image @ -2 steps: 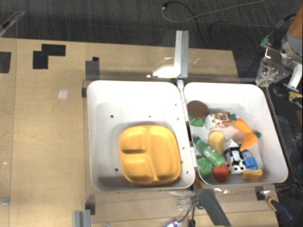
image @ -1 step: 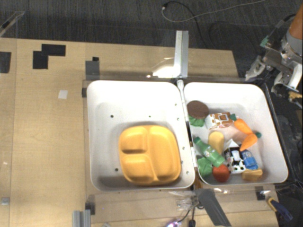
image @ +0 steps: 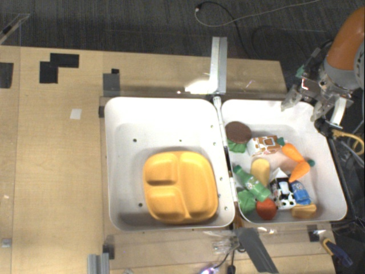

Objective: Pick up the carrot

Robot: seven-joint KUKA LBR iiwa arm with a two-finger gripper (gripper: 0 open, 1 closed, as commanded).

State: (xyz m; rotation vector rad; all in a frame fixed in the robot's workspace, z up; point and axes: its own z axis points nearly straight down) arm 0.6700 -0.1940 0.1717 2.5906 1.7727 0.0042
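- Camera view, looking down at a slant: a light wooden bench (image: 51, 170) carried two shallow white bins side by side, the left bin (image: 122, 119) and the right bin (image: 336, 196).
- In the left bin lay a yellow divided tray (image: 180, 185), alone, toward the near side.
- The right bin held a crowded heap of toy food. The carrot (image: 295, 157), orange with a small green tip, lay tilted near the bin's right wall, resting against a white and orange carton (image: 266, 145) and just above a blue and white package (image: 291, 194).
- Also in the heap: a brown round piece (image: 238, 132) at the far left corner, a pale yellow pear-shaped piece (image: 260, 169), green leafy pieces (image: 248, 181), a red tomato-like piece (image: 266, 208) and a tan piece (image: 304, 210) at the near edge.
- The arm (image: 348, 47), grey with an orange band, reached in from the right, over the right bin's far right corner.
- The end effector (image: 308, 100) hung above that corner, well apart from the carrot; its two fingers looked spread, with nothing between them.
- Judged from this, the task had barely begun: the carrot was ungrasped in the bin. The reach across to it, the descent, the grasp and the lift were all left to do.
- Neighbours pressed close to the carrot, so a clean grip could prove awkward.
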